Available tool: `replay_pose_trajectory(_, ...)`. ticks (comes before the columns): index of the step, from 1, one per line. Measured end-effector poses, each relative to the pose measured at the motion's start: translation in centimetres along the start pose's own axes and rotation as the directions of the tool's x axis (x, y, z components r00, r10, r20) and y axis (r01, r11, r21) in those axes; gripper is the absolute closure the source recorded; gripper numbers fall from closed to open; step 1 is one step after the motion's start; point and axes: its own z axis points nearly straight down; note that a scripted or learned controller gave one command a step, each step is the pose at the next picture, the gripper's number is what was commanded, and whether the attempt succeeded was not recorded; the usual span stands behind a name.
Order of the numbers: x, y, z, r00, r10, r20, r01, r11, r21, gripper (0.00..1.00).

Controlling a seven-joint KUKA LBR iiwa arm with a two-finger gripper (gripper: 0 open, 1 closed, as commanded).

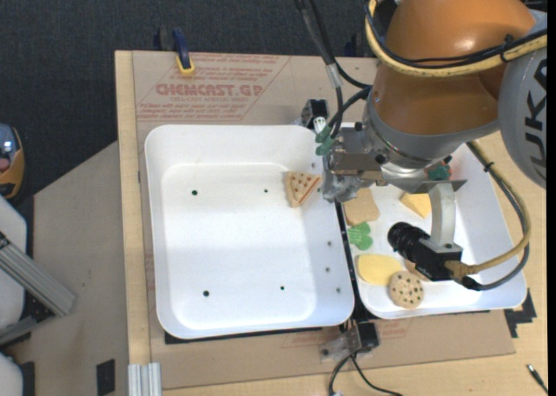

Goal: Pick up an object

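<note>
Arm [434, 82] hides much of right bin [499, 286]; waffle wedge [301, 187] lies in left bin [174, 238]; whether jaws hold anything, cannot tell.

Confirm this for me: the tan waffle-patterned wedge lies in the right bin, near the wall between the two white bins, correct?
Not quite. In the camera view, the tan waffle-patterned wedge lies in the left white bin, not the right one. The rest holds: it sits near the wall between the two bins.
</note>
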Motion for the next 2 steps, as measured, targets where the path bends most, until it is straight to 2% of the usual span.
replay_pose_trajectory(1, -2.3, 0.2, -12.2, 1.0, -0.001, -0.003, 0.001, 1.0, -0.017, 1.0)
replay_pose_trajectory(2, 10.2, -0.2, -4.5, 1.0, -0.015, 0.0, 0.015, 1.0, 0.01, 1.0)
